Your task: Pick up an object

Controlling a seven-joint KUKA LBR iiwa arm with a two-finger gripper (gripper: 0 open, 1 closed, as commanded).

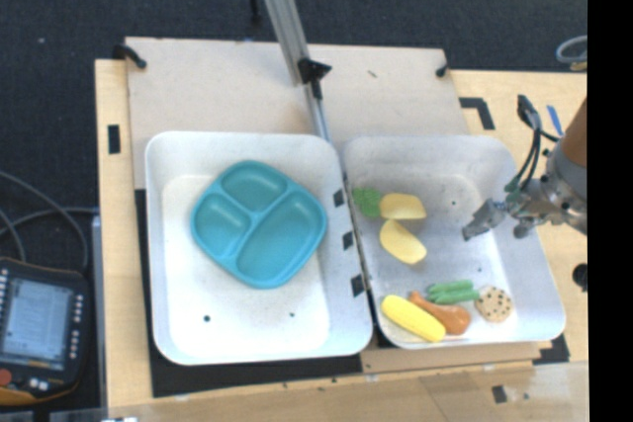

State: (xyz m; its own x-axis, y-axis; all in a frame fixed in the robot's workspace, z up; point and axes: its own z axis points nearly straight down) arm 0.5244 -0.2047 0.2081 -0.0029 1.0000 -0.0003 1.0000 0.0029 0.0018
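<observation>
My gripper [499,224] hangs over the right side of the right bin [435,163], reaching in from the right. It is open, with nothing between its fingers. To its left lie two pale yellow pieces [403,207] [403,242] and a green piece [367,203]. Nearer the bin's front edge are a yellow banana-like toy [412,318], an orange carrot-like toy [445,313], a green pod [451,292] and a speckled cookie [493,303]. The cookie lies below the gripper, apart from it.
The left bin [178,311] holds a blue divided plate [259,222]. A grey metal pole [282,5] slants up from between the bins. Cables run along the arm at the right. A pendant screen [35,321] sits off the bench at the lower left.
</observation>
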